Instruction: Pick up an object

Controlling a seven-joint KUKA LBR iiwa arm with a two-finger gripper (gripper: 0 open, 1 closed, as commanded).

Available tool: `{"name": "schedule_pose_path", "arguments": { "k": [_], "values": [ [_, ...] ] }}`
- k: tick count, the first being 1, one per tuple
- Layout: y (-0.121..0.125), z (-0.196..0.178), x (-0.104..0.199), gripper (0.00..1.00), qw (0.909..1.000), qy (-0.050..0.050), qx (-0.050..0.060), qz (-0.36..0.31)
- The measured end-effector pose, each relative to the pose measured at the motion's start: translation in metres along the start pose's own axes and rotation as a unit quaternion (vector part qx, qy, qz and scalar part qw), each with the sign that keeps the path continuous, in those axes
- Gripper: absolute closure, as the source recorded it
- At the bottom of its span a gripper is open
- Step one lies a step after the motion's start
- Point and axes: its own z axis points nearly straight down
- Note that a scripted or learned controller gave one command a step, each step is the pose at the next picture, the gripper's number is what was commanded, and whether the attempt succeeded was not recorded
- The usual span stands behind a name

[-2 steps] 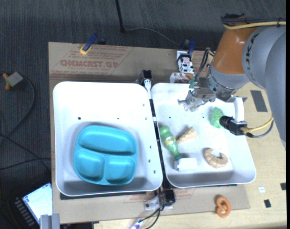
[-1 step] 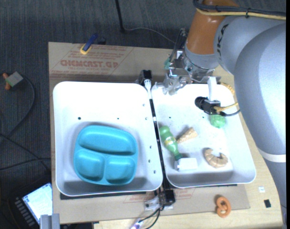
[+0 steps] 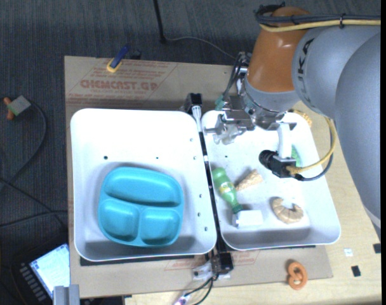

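- Leftward, a blue moulded plastic divided tray (image 3: 141, 205) is seen in the left white bin (image 3: 91, 126).
- A green plastic bottle (image 3: 224, 187) lies in the right white bin (image 3: 320, 230), well apart from the gripper.
- The two-finger metal gripper (image 3: 226, 131) is poised at the far edge; its jaw state cannot be told. The approach is judged underway; descent onto an object is needed.

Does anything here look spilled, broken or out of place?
Nothing looks spilled or broken. One oddity: a small orange pretzel-shaped piece lies on the cardboard outside the right bin, while the other small items, like the green bottle, sit inside it.
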Motion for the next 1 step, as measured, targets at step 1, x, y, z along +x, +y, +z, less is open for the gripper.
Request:
{"name": "schedule_pose_path", "arguments": {
  "k": [1],
  "values": [
    [-0.0705,-0.0085,0.0330,1.00,1.0000,0.000,0.001,0.000]
  ]
}}
